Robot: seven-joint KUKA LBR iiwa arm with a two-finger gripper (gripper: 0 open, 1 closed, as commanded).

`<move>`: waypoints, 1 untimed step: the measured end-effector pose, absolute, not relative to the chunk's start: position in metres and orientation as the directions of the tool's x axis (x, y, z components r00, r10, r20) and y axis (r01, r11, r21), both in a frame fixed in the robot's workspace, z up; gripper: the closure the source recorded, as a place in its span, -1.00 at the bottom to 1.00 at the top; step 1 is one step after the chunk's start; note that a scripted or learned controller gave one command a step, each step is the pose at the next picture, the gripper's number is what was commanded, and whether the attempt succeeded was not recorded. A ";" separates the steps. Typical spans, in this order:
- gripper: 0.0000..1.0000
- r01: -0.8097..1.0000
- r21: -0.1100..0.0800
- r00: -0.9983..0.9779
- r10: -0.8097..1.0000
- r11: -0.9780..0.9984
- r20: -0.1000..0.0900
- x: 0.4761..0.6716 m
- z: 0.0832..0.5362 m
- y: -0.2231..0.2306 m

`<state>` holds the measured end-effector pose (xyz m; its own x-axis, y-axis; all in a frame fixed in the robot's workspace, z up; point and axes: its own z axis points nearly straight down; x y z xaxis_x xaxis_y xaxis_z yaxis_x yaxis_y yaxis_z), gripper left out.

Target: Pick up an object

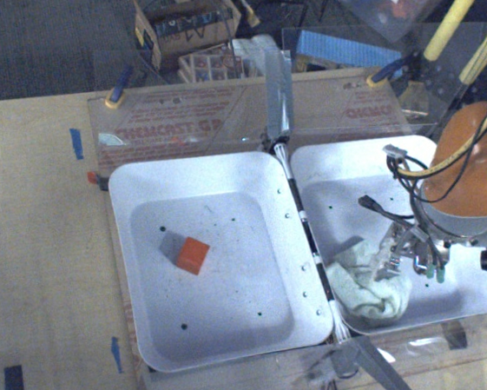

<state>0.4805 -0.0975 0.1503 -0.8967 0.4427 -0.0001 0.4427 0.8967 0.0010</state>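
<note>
The gripper (408, 260) hangs low in the right bin (465, 300), just beside a crumpled pale cloth (368, 287); whether it grips anything I cannot tell. An orange block (193, 255) sits in the left bin (138, 193), and the red print on the cardboard (175, 128) behind is too faint to read.

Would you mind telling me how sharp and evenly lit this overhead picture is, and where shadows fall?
Camera view: soft and slightly blurred throughout, evenly lit, no harsh glare on the left bin; the orange block casts a short grey shadow to its upper left; the gripper over the pale cloth in the right bin is too blurred for detail.
</note>
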 end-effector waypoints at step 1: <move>1.00 0.501 0.002 -0.866 0.501 0.866 -0.004 0.481 0.184 -0.049</move>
